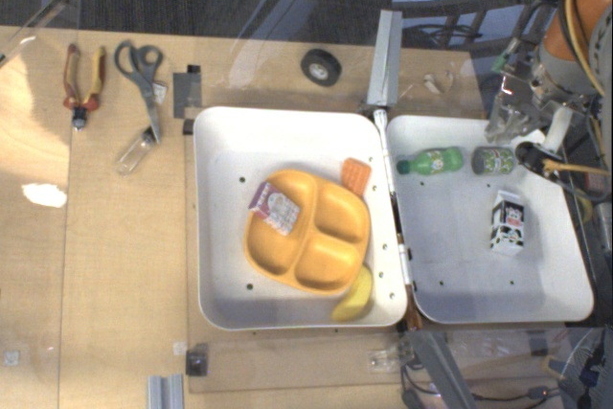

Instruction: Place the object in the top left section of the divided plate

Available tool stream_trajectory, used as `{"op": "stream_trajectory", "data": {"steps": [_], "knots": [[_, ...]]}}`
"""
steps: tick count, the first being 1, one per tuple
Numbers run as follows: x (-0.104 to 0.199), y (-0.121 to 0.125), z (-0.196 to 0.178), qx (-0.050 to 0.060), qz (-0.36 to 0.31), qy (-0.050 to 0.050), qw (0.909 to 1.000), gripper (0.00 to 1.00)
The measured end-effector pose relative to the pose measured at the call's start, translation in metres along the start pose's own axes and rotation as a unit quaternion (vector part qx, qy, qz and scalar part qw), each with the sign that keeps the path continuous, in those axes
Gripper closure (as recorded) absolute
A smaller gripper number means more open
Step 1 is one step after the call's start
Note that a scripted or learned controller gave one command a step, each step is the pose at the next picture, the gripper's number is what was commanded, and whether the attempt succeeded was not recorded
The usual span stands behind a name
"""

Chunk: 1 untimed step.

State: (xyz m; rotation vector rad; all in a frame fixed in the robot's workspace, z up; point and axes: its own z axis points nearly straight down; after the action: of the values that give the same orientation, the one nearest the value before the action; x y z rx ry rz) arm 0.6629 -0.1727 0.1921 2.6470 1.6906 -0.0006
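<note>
A yellow divided plate (308, 230) lies in the left bin (222, 206). A small pink and white packet (274, 208) rests in its top left section. My gripper (502, 123) hangs over the back edge of the right bin (565, 287), just above a green can (494, 160) lying there. A green bottle (431, 162) lies on its side left of the can. A small black and white carton (508, 223) sits in the middle of the right bin.
An orange block (356, 174) leans at the plate's back right rim and a banana (354, 297) lies at its front right. Pliers (80, 81), scissors (144, 77) and a tape roll (321, 66) lie on the bench behind the bins.
</note>
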Motion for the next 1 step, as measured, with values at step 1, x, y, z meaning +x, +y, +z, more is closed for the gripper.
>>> {"op": "stream_trajectory", "data": {"steps": [1], "knots": [[0.0024,0.0003,-0.0112,-0.001,-0.005,0.000,1.0000,1.00]]}}
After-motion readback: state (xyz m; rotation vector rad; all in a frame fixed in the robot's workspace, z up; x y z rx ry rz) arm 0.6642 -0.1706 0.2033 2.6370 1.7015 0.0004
